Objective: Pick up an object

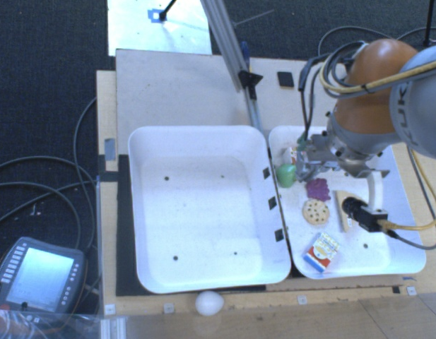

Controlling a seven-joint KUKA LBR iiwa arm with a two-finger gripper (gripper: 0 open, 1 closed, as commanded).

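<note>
Hovering over the right bin (408, 256), gripper (307, 162) spread impossible to tell, needing centering on the green apple (286, 175) at nine o'clock of the purple grapes (318, 188) before descending.

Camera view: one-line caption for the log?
Gripper low over right bin beside green toy; cookie nearby.

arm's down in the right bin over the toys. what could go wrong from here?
1. The pincer sits next to the green toy, which lies close against the right bin's left wall; it may slip away or get pinned there.
2. The purple grapes and cookie lie close by, so a descent could knock them.
3. The yellow cable trails across the bin and might snag.
</note>
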